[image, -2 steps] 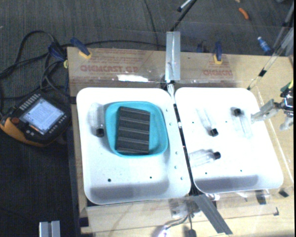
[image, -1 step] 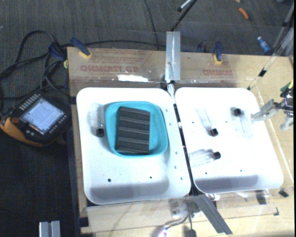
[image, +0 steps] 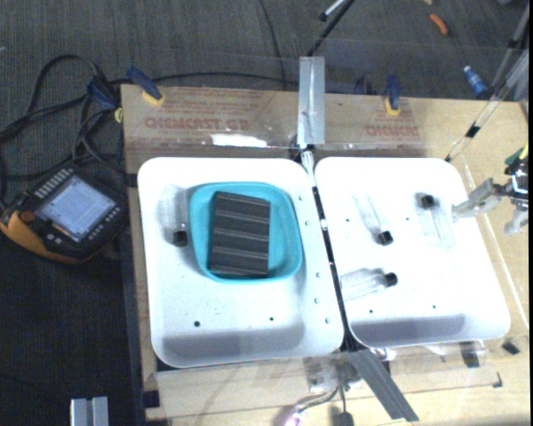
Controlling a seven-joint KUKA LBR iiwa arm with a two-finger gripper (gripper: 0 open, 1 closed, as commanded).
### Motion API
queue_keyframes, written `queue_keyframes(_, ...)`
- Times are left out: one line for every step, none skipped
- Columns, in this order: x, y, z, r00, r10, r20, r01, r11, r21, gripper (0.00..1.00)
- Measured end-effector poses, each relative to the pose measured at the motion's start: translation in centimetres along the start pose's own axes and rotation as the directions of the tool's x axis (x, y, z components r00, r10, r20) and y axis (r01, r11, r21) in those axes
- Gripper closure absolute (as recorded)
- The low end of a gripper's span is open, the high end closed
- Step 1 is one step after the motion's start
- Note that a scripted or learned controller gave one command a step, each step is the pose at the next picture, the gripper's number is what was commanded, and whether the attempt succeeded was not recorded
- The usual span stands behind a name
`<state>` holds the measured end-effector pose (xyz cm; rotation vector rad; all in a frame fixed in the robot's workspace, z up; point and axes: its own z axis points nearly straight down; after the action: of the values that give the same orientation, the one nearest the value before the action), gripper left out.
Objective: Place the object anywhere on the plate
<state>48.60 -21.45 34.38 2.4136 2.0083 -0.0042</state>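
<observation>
A blue plate [image: 289,238] lies in the left bin [image: 240,331]. A dark grey ridged block [image: 240,233] rests flat on the middle of the plate. A clear vial with a black cap [image: 172,217] lies just left of the plate on the bin floor. In the right bin [image: 426,313] lie three more clear vials with black caps: one [image: 374,222] near the middle, one [image: 369,282] toward the front, one [image: 434,217] toward the right. My gripper [image: 513,201] sits at the view's right edge, over the right bin's rim, partly cut off and apart from all the vials.
A metal divider post [image: 312,105] stands behind the seam between the bins. A handheld control pendant [image: 67,213] with cables lies on the floor to the left. Clamps [image: 145,87] hold the back board.
</observation>
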Motion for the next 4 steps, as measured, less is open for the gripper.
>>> queue_keyframes(0.0, 0.0, 0.0, 1.0, 0.0, 0.0, 0.0, 1.0, 0.0, 0.0)
queue_keyframes(0.0, 0.0, 0.0, 1.0, 0.0, 0.0, 0.0, 1.0, 0.0, 0.0)
queue_keyframes(0.0, 0.0, 0.0, 1.0, 0.0, 0.0, 0.0, 1.0, 0.0, 0.0)
queue_keyframes(0.0, 0.0, 0.0, 1.0, 0.0, 0.0, 0.0, 1.0, 0.0, 0.0)
